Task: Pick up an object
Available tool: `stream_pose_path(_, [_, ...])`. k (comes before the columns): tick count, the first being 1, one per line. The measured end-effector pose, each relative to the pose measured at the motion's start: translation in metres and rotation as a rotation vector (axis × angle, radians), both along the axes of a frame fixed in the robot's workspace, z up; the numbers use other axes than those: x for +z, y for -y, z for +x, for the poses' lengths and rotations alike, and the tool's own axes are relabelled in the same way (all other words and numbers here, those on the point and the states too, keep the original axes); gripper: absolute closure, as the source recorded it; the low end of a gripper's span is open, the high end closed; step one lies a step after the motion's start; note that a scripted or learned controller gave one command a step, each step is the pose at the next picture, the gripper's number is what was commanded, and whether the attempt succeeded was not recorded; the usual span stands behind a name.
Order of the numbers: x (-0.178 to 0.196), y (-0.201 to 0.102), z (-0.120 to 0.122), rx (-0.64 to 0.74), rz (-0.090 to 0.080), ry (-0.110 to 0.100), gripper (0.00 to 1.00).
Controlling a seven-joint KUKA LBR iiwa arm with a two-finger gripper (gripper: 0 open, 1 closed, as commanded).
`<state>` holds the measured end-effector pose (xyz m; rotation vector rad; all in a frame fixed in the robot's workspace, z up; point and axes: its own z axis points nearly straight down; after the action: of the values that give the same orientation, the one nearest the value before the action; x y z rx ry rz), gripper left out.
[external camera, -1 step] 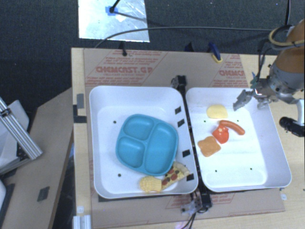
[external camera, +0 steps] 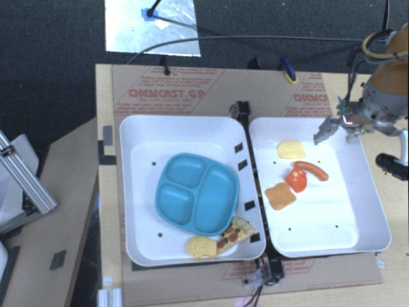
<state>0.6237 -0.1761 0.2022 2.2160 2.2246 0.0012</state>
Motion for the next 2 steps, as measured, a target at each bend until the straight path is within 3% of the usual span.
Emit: stream_pose_path(2, [-0.114,0.001,0.004,-0.001,0.0,-0.002,0.0])
